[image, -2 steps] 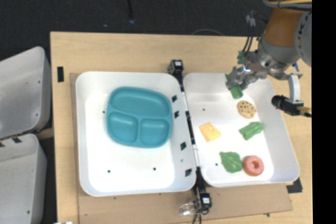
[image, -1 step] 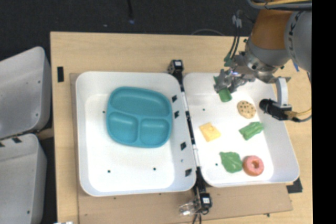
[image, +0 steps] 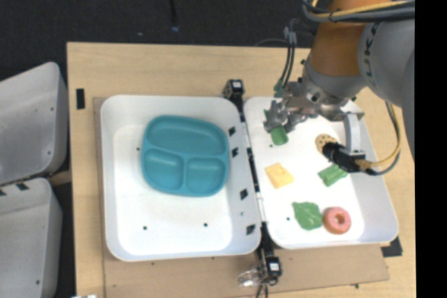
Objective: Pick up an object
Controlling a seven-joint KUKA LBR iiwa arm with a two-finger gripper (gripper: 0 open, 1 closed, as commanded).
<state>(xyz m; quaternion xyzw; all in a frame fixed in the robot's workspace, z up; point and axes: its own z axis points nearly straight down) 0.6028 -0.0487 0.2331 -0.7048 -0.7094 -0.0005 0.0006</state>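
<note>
The tool (image: 278, 121) is hanging low in the right white bin (image: 370, 216), and a small green block (image: 279, 136) is sitting right at its tips. I cannot tell if the block is being squeezed. It may be slipping out if only a corner is caught. The yellow cheese-like wedge (image: 279, 175) is lying just below the tool and could be getting bumped.

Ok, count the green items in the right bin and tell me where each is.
3. One green piece sits at the gripper near the bin's back left, one lies toward the right side, one at the front beside the pink donut. The arm may hide more.
</note>
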